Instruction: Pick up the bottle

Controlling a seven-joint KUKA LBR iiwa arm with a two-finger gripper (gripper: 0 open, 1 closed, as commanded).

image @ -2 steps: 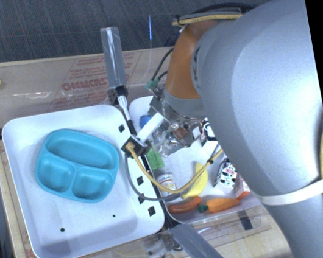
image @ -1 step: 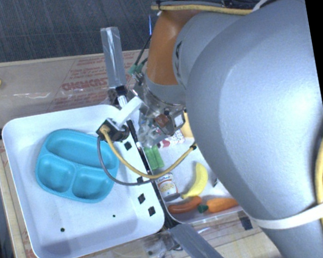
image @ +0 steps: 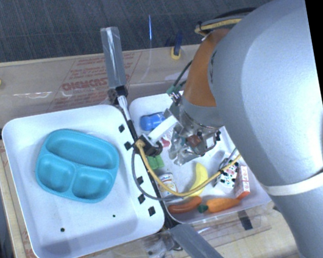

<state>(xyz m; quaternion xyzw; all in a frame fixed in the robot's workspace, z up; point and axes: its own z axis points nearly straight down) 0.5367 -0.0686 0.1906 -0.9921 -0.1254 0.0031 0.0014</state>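
A small blue bottle (image: 151, 121) lies in the back left corner of the right bin (image: 155, 103), partly covered by the robot's wrist parts. My gripper (image: 188, 146) hangs low over the middle of the right bin, to the right of the bottle and nearer the front. Its metal tip points down among the bin's objects, just above a yellow banana (image: 199, 175). I see nothing held in it.
The right bin also holds a small can (image: 167, 183), two carrots (image: 186, 204) (image: 222, 204), a green item (image: 154, 152) and a small carton (image: 241, 186). A blue divided plate (image: 78, 164) sits in the left bin (image: 39, 239). The grey arm covers the right bin's right side.
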